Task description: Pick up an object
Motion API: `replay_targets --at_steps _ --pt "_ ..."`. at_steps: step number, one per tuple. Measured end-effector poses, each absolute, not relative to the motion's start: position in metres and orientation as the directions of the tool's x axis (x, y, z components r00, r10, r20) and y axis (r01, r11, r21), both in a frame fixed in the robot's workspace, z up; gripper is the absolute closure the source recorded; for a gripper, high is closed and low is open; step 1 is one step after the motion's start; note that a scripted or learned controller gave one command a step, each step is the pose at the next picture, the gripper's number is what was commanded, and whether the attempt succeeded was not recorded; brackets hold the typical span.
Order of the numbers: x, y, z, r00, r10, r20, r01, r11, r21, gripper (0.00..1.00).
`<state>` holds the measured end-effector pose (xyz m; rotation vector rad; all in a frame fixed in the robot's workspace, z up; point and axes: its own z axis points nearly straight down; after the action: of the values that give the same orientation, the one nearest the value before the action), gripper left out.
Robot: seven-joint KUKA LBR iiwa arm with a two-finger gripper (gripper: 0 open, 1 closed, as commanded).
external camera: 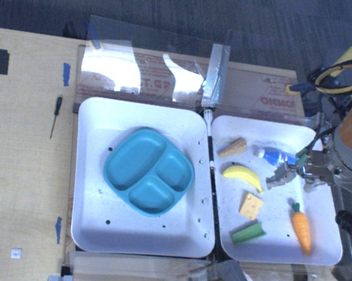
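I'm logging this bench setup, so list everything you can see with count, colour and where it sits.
Divided plate: one, blue, in the left bin.
Bread stick: one, tan, upper left of the right bin.
Banana: one, yellow, below the bread stick.
Cheese wedge: one, pale yellow with holes, middle of the right bin.
Green block: one, green, near the front.
Carrot: one, orange with green top, right side.
Blue object: one, beside the gripper; kind unclear.
Screwdriver: one, dark, on the bench left of the bins.
Gripper: one, grey, over the right bin.
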<state>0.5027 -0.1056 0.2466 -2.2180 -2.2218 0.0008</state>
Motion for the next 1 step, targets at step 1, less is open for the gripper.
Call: replay_targets --at_steps 1 --pt "0.5719 -0.0895 0.1473 -0.157 0.988 0.003 0.988 0.157 -0.007 0.00"
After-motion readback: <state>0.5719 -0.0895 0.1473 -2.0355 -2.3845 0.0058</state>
